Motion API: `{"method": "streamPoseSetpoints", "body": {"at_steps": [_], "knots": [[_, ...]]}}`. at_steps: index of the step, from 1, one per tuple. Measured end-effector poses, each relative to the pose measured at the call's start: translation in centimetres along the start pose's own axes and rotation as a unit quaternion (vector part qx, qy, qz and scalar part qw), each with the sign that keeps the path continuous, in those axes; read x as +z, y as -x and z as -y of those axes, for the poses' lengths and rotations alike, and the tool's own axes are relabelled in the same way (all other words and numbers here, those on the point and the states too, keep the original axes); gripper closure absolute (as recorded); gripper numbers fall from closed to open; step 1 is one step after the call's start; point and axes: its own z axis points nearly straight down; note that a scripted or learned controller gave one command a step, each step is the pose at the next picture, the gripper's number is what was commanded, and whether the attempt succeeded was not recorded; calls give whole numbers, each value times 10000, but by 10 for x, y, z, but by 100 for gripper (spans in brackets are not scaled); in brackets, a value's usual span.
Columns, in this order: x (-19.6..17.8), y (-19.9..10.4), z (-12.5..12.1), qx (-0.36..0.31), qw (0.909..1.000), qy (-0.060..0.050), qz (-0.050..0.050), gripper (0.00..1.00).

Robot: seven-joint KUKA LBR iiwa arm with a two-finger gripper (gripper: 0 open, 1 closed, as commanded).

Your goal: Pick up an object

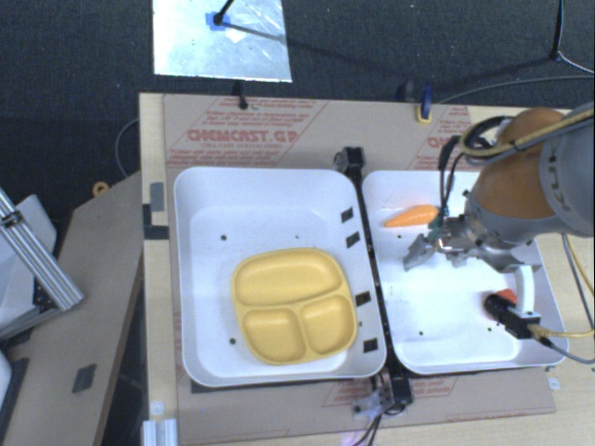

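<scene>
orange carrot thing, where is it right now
The orange carrot lies in the right bin, near its upper left corner, just up and left of the gripper.

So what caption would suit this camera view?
Arm's gripper over the right bin near an orange object; yellow tray in the left bin.

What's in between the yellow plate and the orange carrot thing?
From the camera above, the yellow tray sits in the left bin and the orange piece in the right bin. Between them lie bare white floor and the bins' meeting rims with black clips.
</scene>
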Motion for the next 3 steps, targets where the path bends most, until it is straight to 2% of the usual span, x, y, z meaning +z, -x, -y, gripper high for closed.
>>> {"method": "streamPoseSetpoints", "body": {"at_steps": [1,2,3], "knots": [[52,0,0,4,10000,-2,-2,0],[39,0,-1,5,10000,19,4,100],[-5,4,-5,-7,10000,42,9,100]]}}
